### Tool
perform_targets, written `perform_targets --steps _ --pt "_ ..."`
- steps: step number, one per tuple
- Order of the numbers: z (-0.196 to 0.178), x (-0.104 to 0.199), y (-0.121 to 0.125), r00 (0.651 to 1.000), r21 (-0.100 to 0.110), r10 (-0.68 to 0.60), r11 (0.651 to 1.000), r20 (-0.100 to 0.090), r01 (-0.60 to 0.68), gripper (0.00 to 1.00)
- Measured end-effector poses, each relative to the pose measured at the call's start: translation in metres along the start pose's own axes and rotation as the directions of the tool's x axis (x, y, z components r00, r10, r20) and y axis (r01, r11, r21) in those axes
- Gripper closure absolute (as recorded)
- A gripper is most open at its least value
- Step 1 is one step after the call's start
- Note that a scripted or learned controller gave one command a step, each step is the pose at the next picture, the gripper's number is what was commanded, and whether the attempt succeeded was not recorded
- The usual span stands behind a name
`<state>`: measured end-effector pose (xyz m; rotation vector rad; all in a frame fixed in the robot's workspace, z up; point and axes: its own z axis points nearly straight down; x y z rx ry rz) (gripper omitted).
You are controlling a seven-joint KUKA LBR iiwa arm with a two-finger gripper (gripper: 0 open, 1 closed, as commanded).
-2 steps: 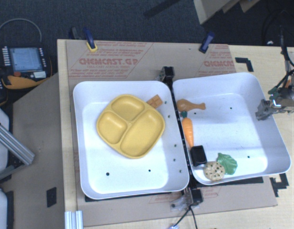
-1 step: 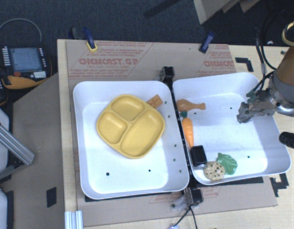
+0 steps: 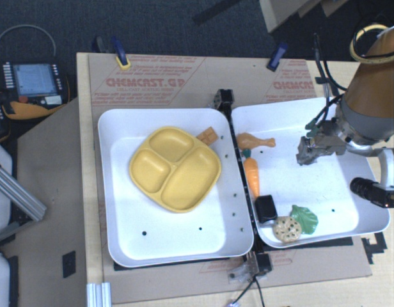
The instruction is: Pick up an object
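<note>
Hovering at three o'clock over the right bin (image 3: 350,117), the gripper (image 3: 306,155) grasps nothing; whether it is released is unclear. The carrot (image 3: 251,176) lies at its eight o'clock, so reaching is probably next.

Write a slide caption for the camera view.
Gripper hovers over right bin beside carrot; yellow tray fills left bin.

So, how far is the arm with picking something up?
Nothing looks picked yet. The gripper hangs over bare floor of the right bin. The carrot, chicken leg, black block, cookie and green piece lie there. Choosing, grasping and lifting one remain.
</note>
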<state>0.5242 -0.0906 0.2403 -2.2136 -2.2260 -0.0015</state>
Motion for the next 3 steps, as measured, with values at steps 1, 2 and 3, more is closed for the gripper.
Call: perform_targets --steps 1,2,3 --pt "0.010 0.058 0.002 1.000 0.001 0.004 1.000 0.001 -0.004 1.00" --pt "0.016 0.102 -0.005 1.000 0.002 0.001 1.000 0.001 -0.001 1.00" --pt "0.011 0.154 0.003 1.000 -0.002 0.000 1.000 0.001 0.000 1.00"
